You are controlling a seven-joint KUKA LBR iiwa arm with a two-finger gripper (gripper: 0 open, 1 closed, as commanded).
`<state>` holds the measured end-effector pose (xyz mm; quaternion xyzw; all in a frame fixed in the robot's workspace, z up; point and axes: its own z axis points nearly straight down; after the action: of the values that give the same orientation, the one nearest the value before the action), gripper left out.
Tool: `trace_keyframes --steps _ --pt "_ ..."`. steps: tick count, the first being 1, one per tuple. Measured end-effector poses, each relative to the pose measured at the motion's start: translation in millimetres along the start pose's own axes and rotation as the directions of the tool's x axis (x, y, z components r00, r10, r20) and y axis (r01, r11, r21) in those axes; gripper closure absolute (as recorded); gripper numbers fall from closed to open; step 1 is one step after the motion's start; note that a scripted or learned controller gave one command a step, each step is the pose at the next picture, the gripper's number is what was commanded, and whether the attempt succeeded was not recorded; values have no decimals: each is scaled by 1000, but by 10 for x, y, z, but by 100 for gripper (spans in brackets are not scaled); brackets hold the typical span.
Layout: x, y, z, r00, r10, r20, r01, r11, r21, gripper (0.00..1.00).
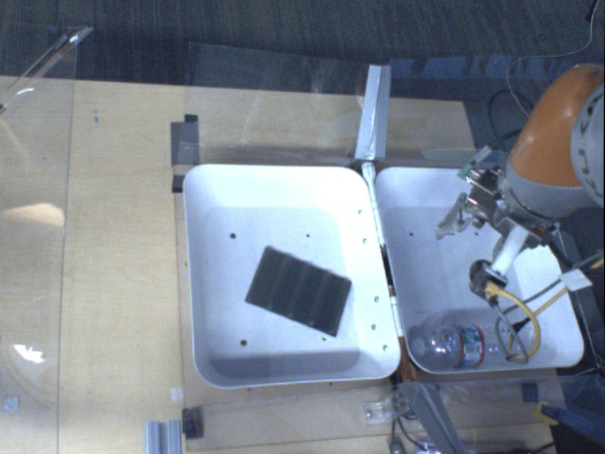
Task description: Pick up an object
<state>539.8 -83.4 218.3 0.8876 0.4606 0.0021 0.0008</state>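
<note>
A pale wooden table (pixel 104 282) carried two shallow white bins side by side, their inner walls nearly touching. In the left white bin (pixel 284 174) lay a flat dark grey rectangular pad with ribs running across it (pixel 299 290). It rested on the bin floor, turned at a slant to the walls, a little nearer the camera than the middle and apart from every wall. In the right white bin (pixel 416 183) a clear plastic bottle with a red and blue label (pixel 452 344) lay on its side against the near wall. Its length ran along that wall, toward the near left corner.

The grey arm with its orange band (pixel 560 130) extended in from the right, over the far right part of the right bin. Its gripper (pixel 459 218) hung over the far half of that bin, above bare white floor, on the side toward the bin's left wall. It was well apart from the bottle, which lay nearer the camera, and farther still from the pad in the other bin. Whether the jaws stood wide or narrow could not be told from this angle, because the metal parts there were small and ran together.

Behind the seam between the two bins, a grey metal post (pixel 373 112) stood up from the table. A small black bracket (pixel 187 138) sat just outside the far left corner of the left bin.
</note>
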Motion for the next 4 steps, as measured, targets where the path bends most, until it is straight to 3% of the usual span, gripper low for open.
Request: trace_keyframes --steps 1,2,3,4 --pt "-408 381 12 988 -153 1 153 988 -1 0" --pt "-389 389 -98 988 -158 -1 158 987 -4 100" --pt "-389 389 -98 988 -158 -1 158 988 -4 0" --pt "-235 -305 726 996 -86 1 86 996 3 0"
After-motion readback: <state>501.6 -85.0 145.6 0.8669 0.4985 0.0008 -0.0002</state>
